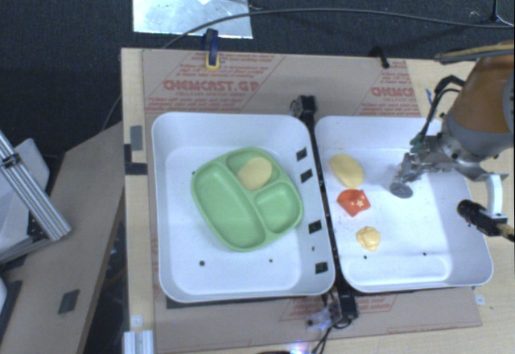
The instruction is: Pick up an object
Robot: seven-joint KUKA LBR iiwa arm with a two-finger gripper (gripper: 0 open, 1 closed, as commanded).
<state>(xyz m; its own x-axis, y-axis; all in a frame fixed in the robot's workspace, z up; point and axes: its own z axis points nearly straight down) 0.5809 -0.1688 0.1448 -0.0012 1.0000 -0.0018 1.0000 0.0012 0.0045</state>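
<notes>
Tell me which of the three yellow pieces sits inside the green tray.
The pale yellow piece in the green tray's upper compartment, left bin. The other two, an oval one and a small lumpy one, lie in the right bin.

We count two shallow white plastic bins, the left (181, 264) and the right (451, 264). There is one green divided plate (233, 216), three yellow pieces (256, 173) (348, 170) (368, 238) and one red piece (353, 201).

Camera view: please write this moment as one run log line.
gripper: low in right bin | holding: nothing seen | nearest: red piece | green tray: left bin
</notes>
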